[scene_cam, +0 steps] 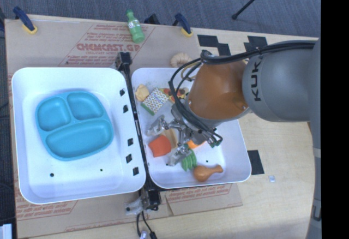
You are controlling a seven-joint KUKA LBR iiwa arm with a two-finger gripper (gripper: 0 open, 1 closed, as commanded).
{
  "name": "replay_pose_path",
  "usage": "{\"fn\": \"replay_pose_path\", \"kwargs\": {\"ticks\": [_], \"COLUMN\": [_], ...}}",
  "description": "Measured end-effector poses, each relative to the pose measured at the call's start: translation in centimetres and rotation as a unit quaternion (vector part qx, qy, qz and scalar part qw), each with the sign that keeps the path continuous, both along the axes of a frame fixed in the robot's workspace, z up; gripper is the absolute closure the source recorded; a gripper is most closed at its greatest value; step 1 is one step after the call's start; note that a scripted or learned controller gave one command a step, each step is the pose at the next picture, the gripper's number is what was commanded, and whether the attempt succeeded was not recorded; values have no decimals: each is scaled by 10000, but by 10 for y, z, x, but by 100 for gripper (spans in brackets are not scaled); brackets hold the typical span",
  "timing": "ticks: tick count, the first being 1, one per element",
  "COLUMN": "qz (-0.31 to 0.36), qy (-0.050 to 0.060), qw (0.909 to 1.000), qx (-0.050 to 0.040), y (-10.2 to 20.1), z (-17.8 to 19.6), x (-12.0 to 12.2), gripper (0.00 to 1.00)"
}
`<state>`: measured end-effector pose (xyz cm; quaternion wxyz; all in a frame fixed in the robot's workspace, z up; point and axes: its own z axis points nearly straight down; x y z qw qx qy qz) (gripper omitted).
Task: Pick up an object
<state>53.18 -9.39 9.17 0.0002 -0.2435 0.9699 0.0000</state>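
I cannot tell how wide my gripper (175,145) stands or whether it holds anything. It hangs low in the right bin (240,162), over the red block (160,146). I should descend straight and close squarely.

— Arm status from my end: the grey arm (283,82) comes in from the right, upper link lying roughly level across the frame, lettering visible on its side. The orange band (217,92) sits just left of it, bulking large toward the camera.

— Wrist?

— Bent downward. Black cables loop over the top of the orange section and run back along the arm.

— And the gripper?

— The gripper (177,142) hangs below the band, pointing down and a little left, low. I see metal parts of it, but from this slant the fingertips blur together; probably near each other, I can't settle it.
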Motion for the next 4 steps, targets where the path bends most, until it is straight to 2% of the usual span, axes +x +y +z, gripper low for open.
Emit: {"fn": "replay_pose_path", "kwargs": {"ticks": [1,2,3,4], "qz": [1662,2606,2610,2608], "qy": [14,24,21,23], "qw": [9861,9655,9653,9654], "qx": [1,3,4,5], "y": [-20,-18,-17,-17], "z": [0,0,10,10], "x": [-12,-18,-17,-17], "gripper": [0,0,100,0]}}
